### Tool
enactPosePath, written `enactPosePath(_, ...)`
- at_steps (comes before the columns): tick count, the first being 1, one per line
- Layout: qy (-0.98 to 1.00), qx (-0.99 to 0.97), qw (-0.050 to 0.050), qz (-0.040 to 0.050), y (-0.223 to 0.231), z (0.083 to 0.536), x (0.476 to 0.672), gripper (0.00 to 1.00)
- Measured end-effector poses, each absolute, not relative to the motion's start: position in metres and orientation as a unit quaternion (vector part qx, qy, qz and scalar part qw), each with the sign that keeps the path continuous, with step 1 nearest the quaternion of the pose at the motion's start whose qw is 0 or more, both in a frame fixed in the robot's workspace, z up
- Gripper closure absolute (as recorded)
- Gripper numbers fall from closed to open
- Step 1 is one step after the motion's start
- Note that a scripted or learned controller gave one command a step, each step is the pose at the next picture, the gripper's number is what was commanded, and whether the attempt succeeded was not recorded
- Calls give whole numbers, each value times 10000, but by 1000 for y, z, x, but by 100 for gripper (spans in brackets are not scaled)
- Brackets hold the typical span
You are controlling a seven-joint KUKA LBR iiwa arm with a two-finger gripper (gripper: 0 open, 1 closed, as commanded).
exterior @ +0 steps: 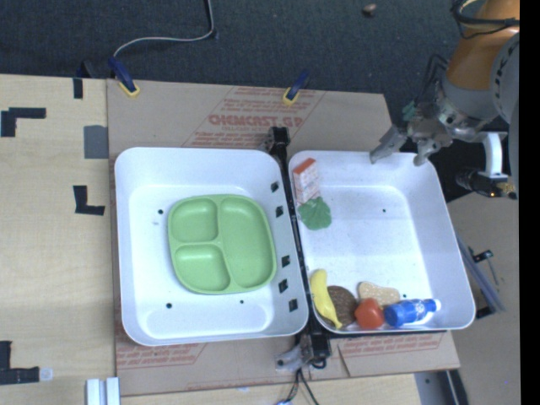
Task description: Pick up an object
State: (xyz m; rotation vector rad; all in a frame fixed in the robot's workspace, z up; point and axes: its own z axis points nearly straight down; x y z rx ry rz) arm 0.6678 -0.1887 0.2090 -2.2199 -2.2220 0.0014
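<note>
**Pincer spread, holding nothing, over right bin's far rim**

Pincer point(402, 148) hangs at the far right corner of the right bin point(439, 226), its two grey fingers apart with nothing between them. Left bin point(135, 226): glossy green three-compartment plate point(223, 244), rounded corners. Right bin, by the divider: small orange-white carton point(305, 180) touching a lumpy green piece point(315, 215). Near wall, clustered: curved banana point(323, 298), brown disc point(341, 298), tan bun point(379, 293), red tomato point(369, 314), blue bottle point(410, 311). Cardboard sheet point(245, 116) lies under both bins.

Grey arm point(481, 99); orange band; grey gripper point(403, 152)
</note>
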Motion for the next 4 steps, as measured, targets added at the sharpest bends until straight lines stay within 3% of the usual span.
enactPosePath(1, -7079, -7063, 30, 12, -103, 113, 630, 0)
enactPosePath(2, -7073, -7069, -10, 2, -97, 86, 627, 0)
enactPosePath(3, -7072, -7070, -25, -6, -97, 97, 628, 100)
enactPosePath(4, -7080, -7062, -3, -7, -23, 185, 646, 100)
